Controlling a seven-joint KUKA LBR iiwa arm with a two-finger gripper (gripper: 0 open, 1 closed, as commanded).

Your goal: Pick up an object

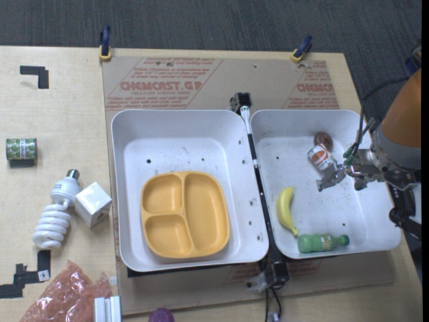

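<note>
My fingers hang in the right bin, just beside the small can (whether they are spread or closed, I cannot tell). Nothing is between them. A careless descent could nudge the can so that it rolls away.

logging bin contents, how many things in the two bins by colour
Yellow: 2, the divided plate and the banana
Green: 1, the bottle
Red and white: 1, the small can
Brown: 1, a small round object
Total: 5
</note>
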